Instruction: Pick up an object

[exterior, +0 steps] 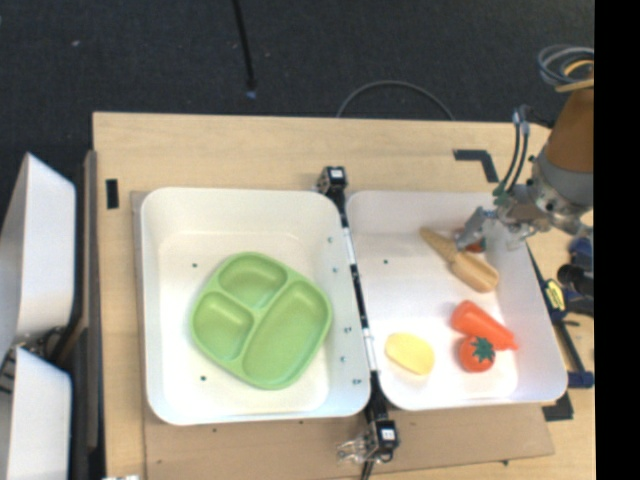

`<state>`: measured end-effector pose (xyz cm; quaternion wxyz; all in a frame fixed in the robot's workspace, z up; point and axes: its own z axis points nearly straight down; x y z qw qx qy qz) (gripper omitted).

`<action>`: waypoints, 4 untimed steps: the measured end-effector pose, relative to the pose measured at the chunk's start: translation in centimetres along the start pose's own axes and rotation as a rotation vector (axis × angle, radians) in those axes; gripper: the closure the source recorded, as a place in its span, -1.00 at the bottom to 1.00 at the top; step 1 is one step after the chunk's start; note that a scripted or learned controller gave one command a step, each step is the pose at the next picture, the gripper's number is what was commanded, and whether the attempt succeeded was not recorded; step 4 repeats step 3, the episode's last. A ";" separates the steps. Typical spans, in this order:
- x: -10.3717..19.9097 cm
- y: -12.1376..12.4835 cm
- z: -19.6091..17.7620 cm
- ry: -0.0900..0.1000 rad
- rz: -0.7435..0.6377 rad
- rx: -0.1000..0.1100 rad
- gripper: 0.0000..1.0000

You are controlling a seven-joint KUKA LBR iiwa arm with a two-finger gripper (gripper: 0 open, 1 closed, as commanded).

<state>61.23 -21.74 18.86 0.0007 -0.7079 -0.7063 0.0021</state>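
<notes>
The right bin (400, 218) holds a tan wooden utensil (460, 259) lying at a slant near the back right. In front of it lie an orange carrot (484, 324), a red tomato-like toy (477, 354) and a yellow lemon-like piece (410, 353). My gripper (487, 230) hangs at the bin's right side, right over the far end of the wooden utensil. Its fingers are too small and blurred to read. The grey wrist with the orange band (570, 138) reaches in from the right.
In the left bin (160, 218) lies a green divided plate (262, 318). A black clamp (333, 179) sits on the divider at the back and another (378, 433) at the front. Cables trail across the dark floor behind the bench.
</notes>
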 end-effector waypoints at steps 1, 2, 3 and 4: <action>-0.7 -0.2 6.1 0.000 0.001 0.000 -1.00; -0.8 0.0 4.5 -0.002 0.000 -0.010 1.00; -0.7 0.2 0.1 0.000 -0.005 -0.011 1.00; -0.7 0.2 0.1 0.000 -0.005 -0.011 1.00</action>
